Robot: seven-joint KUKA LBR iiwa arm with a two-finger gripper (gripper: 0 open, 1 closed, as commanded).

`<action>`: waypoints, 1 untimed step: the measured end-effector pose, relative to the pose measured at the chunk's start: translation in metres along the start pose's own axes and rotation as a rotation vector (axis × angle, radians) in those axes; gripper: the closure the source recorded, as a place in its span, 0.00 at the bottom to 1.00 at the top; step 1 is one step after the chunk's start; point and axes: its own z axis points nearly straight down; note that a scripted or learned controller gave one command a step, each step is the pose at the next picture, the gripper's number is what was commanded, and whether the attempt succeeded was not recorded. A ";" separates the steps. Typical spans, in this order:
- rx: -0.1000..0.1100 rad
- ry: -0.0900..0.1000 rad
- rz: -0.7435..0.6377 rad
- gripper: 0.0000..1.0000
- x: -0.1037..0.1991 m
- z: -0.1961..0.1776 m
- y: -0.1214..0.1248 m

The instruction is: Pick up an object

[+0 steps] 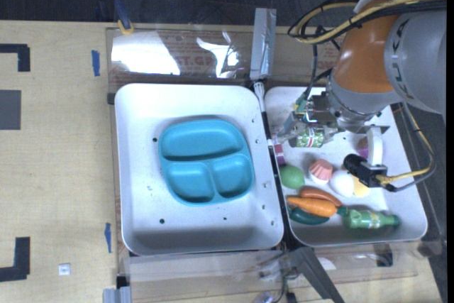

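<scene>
The arm [397, 53] is cut off by the right edge and covers the back of the right bin [415, 220]. The tool [312, 125] sits under the wrist, its fingers too hidden to read. A green bottle [370, 220] partly covers the teal dish [310, 216] beneath the carrot [312, 204]. Small items beside the tool are too blurred to name.

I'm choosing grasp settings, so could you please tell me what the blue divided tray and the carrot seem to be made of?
The blue divided tray looks like moulded plastic with a smooth, slightly matte finish: uniform colour, rounded compartment walls, soft highlights. The carrot appears to be a plastic toy, judging by its flat orange colour and faint sheen, though rubber cannot be ruled out.
</scene>
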 end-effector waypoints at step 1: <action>0.004 -0.003 0.005 1.00 -0.003 -0.007 -0.001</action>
